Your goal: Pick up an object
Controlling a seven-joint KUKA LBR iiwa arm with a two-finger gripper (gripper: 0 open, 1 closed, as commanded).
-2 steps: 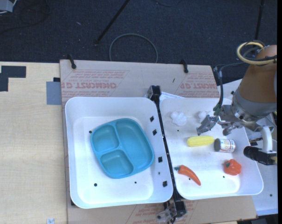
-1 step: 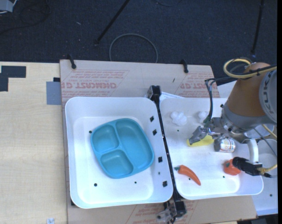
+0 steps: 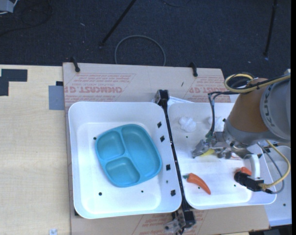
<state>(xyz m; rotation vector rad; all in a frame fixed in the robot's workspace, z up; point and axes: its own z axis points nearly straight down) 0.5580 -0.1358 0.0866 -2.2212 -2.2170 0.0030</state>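
Light wooden bench (image 3: 25, 155), two white bins (image 3: 84, 116) on cardboard sheet (image 3: 138, 82)

The arm (image 3: 265, 114) has a grey cylindrical casing with a broad orange band above the wrist. Yellow and black cables loop over its top, and thin dark wires run down its side. The pincer (image 3: 202, 151) is a small grey metal assembly with yellowish parts among it.

Gripper (image 3: 202, 151) low in right bin (image 3: 221, 199), near carrot (image 3: 198, 181); blue tray (image 3: 128, 154) in left bin (image 3: 84, 155).
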